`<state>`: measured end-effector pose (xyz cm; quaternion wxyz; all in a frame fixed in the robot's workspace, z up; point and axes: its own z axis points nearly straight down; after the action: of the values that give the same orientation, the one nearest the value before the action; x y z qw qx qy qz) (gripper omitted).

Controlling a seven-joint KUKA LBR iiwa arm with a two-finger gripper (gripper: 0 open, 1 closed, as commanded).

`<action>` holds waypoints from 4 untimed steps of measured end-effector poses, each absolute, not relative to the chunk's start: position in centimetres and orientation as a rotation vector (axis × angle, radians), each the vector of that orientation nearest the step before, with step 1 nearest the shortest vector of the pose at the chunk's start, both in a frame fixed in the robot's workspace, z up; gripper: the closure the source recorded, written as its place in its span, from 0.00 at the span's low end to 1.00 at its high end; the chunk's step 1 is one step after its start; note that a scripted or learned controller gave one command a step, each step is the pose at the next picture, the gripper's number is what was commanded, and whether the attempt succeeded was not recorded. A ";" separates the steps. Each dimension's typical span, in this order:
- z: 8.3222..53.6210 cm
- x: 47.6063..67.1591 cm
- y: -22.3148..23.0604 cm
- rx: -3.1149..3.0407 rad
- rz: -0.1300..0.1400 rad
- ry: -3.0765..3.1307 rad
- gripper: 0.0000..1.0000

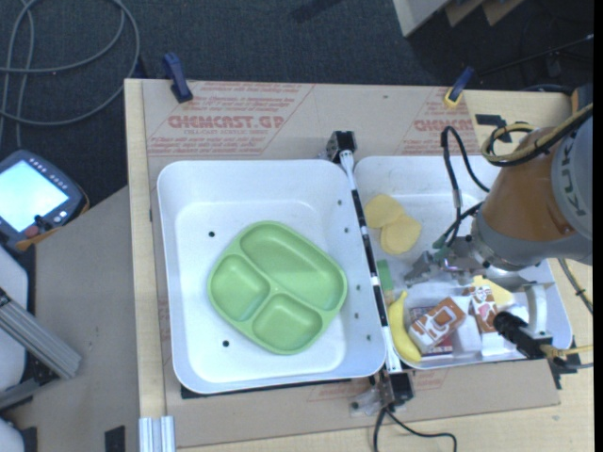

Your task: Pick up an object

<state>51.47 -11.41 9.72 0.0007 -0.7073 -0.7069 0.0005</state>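
The right bin holds the pick candidates; every place below is given relative to it. Two pale yellow chips lie in its far-left part, a banana lies along its near-left edge, and a red-and-white packet sits beside the banana, with smaller packets further right. The clutter is packed toward the near half, probably because items settle wherever they are dropped. Left of the right bin, across the shared rim, a green tray with three compartments lies flat in the left bin.

The arm reaches in from the right and bends down over the middle of the right bin. The gripper hangs low between the chips and the packet, close above the floor. Whether it is spread or closed cannot be told, since the wrist hides the tips; nothing is visibly held. The chips and the packet appear nearest to it, so either seems the likely target.
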 end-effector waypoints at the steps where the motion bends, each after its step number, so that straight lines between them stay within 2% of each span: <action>1: 8.5 63.2 -14.7 -2.222 -0.001 -2.224 0.00; 2: 8.5 61.7 -9.5 -2.219 0.000 -2.222 0.00; 3: 8.5 66.7 -9.3 -2.221 0.000 -2.224 0.00; 4: 8.4 57.2 -10.9 -2.222 0.002 -2.220 0.00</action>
<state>57.23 -10.90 8.43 0.0005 -0.7074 -0.7068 0.0006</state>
